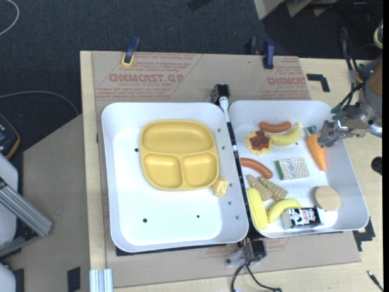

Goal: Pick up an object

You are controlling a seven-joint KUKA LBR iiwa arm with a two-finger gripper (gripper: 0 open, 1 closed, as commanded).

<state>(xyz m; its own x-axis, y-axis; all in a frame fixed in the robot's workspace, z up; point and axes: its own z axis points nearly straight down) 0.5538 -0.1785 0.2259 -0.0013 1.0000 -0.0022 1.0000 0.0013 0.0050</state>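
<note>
Where hand hovers beside carrot, grip state unclear, right bin

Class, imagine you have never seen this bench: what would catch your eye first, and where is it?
First, the big yellow divided tray in the left bin. Next, the jumble of toy food in the right bin, with an orange carrot near its far right side. The gripper hangs just by the carrot's top end.
</note>
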